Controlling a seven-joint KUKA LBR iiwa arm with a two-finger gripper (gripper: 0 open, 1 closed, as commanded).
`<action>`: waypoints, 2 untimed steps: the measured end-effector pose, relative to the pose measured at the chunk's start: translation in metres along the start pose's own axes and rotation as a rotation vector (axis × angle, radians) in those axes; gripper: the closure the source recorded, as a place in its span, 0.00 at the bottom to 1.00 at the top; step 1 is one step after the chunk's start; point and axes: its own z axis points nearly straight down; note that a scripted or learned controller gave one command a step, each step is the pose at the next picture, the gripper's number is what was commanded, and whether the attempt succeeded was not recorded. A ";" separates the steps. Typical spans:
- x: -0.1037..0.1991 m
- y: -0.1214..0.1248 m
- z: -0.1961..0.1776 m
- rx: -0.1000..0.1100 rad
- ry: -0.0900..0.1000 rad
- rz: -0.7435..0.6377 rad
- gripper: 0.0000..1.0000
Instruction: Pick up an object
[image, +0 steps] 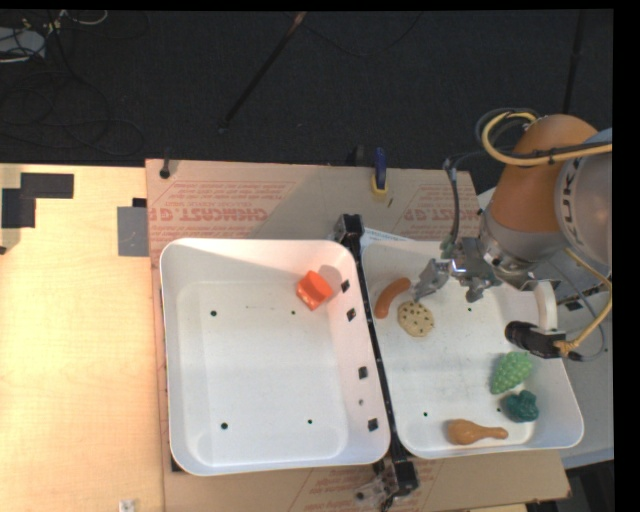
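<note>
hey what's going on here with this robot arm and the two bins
The arm's gripper hangs over the right bin, fingers spread, above a sausage and a cookie, holding nothing. Two green pieces and a drumstick lie nearer the front. An orange block sits in the left bin.

The arm (590, 205) is grey metal with a rounded orange band (535, 175) above the wrist. Yellow and black cables (500, 130) loop over that band, and more trail along its right side. The two-finger gripper (455, 280) is dull grey metal.
</note>
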 end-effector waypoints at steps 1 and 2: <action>0.032 0.011 0.075 -0.005 0.002 -0.003 0.00; 0.030 0.012 0.063 -0.009 0.000 0.001 1.00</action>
